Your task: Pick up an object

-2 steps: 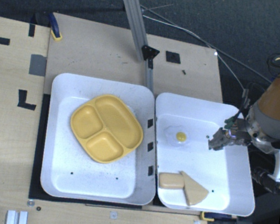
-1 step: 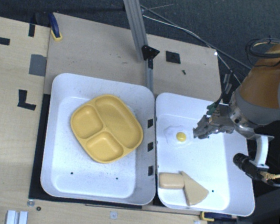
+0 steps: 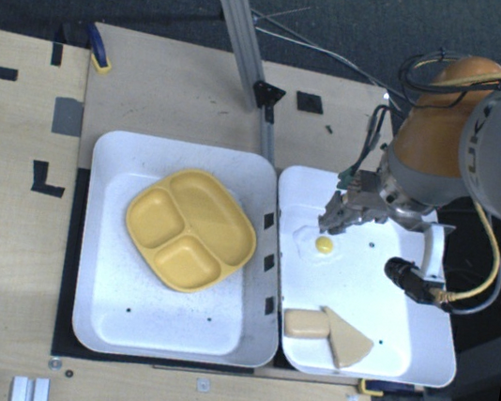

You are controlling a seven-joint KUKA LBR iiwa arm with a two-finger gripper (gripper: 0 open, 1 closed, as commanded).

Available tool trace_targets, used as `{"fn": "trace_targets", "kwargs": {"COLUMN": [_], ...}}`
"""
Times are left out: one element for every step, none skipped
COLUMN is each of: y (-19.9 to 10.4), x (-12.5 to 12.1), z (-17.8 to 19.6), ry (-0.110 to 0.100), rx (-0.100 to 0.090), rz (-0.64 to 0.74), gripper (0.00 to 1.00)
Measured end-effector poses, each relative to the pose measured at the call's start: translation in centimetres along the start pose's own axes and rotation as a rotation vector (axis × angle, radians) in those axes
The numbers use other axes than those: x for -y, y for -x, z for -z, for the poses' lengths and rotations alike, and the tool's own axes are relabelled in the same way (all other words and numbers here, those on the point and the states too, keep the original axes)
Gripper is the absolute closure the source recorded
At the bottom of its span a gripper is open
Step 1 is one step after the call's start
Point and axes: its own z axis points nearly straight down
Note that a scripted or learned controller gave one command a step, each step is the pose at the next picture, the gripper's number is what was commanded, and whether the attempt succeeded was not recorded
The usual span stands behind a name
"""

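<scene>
We see the gripper (image 3: 334,220) low in the right bin (image 3: 414,360), just above a yellow ball (image 3: 324,245), its opening impossible to tell.

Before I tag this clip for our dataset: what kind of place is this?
Probably a robotics lab pick-up bench, not a kitchen. Two white bins sit on a taped bench, toy-like items such as a yellow divided plate lie inside, and a cabled arm's gripper reaches in.

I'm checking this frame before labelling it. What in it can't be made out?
- Pincer in the camera view: too small and dark to tell whether it is open or shut.
- Small yellow object below it: too small to identify.
- Right bin: its far right side is hidden by the arm.
</scene>
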Motion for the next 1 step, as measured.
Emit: {"fn": "trace_targets", "kwargs": {"y": [-4.76], "x": [-1.20], "z": [-0.97], "ry": [-0.001], "rx": [0.000], "rz": [0.000], "gripper": [1.00]}}
